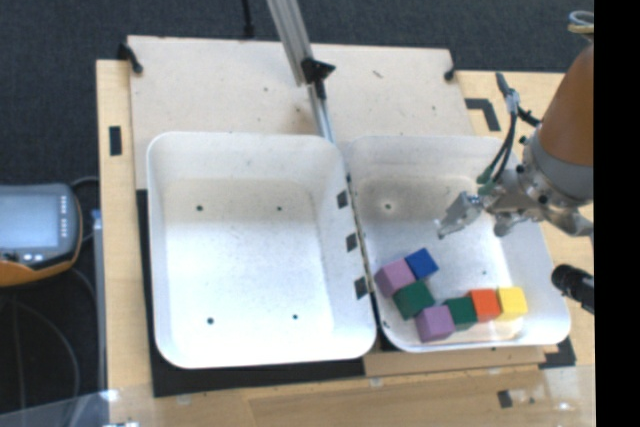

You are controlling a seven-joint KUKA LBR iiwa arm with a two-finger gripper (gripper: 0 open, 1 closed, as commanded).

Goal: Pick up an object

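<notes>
Several small blocks lie in the front part of the right bin [400,165]: a blue block [421,264], a purple block [395,275], a dark green block [413,298], a second purple block [434,322], a second green block [461,311], an orange block [485,303] and a yellow block [512,301]. My gripper [475,220] hangs over the middle of the right bin, behind and to the right of the blue block. It is open and holds nothing. The arm reaches in from the right with its orange band [575,115] above the wrist.
The left bin [250,245] sits beside the right one, and their walls meet near the centre. A slanted aluminium bar [285,5] rises behind the bins. A grey handheld unit [38,225] lies off the bench at the left.
</notes>
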